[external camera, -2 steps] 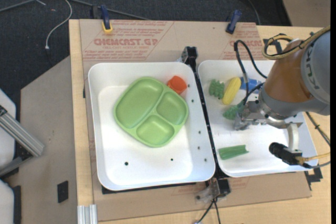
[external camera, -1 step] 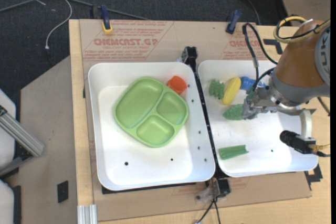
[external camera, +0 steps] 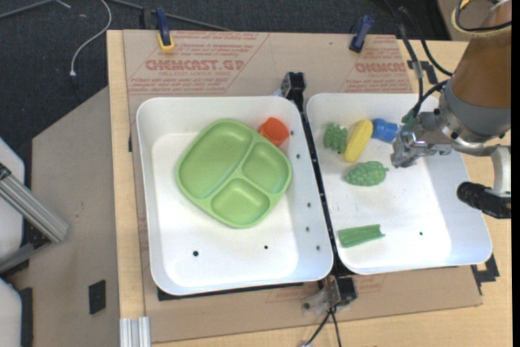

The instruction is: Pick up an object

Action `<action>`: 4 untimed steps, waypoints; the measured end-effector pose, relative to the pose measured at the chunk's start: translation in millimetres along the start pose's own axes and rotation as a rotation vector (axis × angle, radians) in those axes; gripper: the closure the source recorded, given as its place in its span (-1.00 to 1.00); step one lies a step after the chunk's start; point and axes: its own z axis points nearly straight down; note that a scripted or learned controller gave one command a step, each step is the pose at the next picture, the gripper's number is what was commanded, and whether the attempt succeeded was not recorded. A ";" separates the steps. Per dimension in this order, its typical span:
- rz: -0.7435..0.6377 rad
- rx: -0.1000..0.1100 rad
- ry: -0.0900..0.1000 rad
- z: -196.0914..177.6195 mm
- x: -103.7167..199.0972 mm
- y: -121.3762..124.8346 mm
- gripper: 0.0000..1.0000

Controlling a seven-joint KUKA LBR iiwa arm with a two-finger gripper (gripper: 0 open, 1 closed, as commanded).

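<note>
My gripper (external camera: 404, 152) hangs over the right bin (external camera: 455, 248), just right of a cluster of toy food. That cluster holds a yellow corn-like piece (external camera: 357, 140), a blue piece (external camera: 384, 129), a small green leafy piece (external camera: 334, 136) and a bumpy green piece (external camera: 366, 173). A flat green bean-like piece (external camera: 360, 235) lies nearer the bin's front. In the left bin (external camera: 171, 256) rests a green divided plate (external camera: 234, 172) with an orange piece (external camera: 275, 129) at its far edge. Nothing shows between the fingers.
A black divider with clamps runs between the bins (external camera: 313, 175). Blue clamps (external camera: 165, 35) pin the cardboard at the back. A black part of the arm (external camera: 485, 199) juts over the right bin's right edge.
</note>
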 end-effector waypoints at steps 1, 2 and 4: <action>-0.001 0.002 0.000 -44.0 0.2 4.7 1.00; -0.006 0.011 0.005 -31.6 61.2 17.0 1.00; -0.004 0.008 0.004 -22.9 166.0 32.4 1.00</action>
